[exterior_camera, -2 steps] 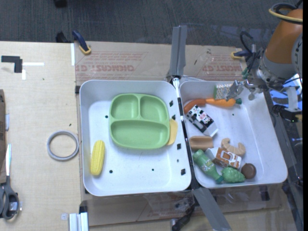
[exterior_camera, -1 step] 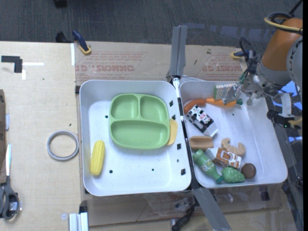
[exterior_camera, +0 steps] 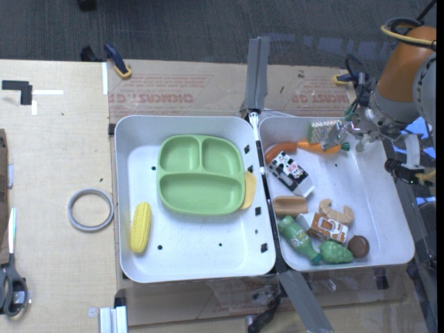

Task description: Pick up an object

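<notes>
My gripper (exterior_camera: pixel 341 134) hangs over the far right corner of the right bin (exterior_camera: pixel 388 207), under the orange-banded wrist. Directly below it lies an orange carrot (exterior_camera: pixel 310 146) with a green top, touching or very close to the gripper. I cannot tell whether the carrot is held. Further left in that bin lie a red sausage (exterior_camera: pixel 277 150) and a black-and-white box (exterior_camera: pixel 288 171). Toward the front are a brown bun (exterior_camera: pixel 290 205), a green bottle (exterior_camera: pixel 297 237), a brown-and-white packet (exterior_camera: pixel 331 222), green broccoli (exterior_camera: pixel 336 253) and a brown ball (exterior_camera: pixel 359 245).
The left bin (exterior_camera: pixel 132 186) holds a green divided plate (exterior_camera: pixel 201 174), a yellow corn cob (exterior_camera: pixel 141 227) and a yellow piece (exterior_camera: pixel 250 190) at the plate's right edge. A grey ring (exterior_camera: pixel 91 209) and scissors (exterior_camera: pixel 12 286) lie on the bench to the left.
</notes>
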Controlling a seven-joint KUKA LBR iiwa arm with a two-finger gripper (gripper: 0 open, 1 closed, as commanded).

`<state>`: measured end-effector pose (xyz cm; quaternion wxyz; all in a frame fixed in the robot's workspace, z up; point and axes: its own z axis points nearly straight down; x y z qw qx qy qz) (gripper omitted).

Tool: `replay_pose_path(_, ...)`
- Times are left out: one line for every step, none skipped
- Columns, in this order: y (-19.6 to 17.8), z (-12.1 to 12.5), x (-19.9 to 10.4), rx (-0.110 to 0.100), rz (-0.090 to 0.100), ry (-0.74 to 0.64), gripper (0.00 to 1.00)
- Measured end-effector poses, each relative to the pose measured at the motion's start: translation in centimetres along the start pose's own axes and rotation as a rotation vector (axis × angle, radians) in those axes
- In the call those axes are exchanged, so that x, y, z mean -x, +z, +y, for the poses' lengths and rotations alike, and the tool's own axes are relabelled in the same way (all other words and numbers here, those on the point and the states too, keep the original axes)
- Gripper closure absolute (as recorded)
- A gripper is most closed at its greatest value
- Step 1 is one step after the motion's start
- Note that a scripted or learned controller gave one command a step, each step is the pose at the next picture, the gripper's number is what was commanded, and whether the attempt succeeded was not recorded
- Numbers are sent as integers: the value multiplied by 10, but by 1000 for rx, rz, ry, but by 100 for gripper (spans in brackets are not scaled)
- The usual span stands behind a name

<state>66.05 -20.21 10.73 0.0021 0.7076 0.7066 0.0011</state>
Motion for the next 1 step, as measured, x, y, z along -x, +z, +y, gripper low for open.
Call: replay_pose_path(2, 3, 0, 4, -3, -30, 0)
